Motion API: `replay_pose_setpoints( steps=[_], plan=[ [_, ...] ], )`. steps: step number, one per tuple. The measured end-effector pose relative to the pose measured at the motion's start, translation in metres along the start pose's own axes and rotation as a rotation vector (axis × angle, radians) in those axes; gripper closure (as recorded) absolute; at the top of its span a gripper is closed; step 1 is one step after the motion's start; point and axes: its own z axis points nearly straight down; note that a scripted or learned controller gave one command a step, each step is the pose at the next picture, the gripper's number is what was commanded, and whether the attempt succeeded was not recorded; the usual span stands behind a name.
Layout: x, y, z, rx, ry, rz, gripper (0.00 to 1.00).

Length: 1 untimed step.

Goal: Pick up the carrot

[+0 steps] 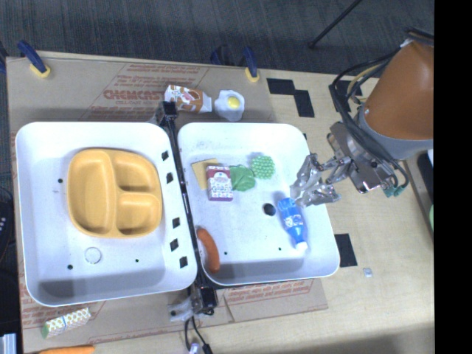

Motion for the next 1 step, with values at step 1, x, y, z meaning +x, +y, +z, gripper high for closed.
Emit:
replay_pose_setpoints(
  steps=[1],
  plan=[
    [0.0023,0.0606,0.1012,-0.004,0.005,0.088,1.0]
  ],
)
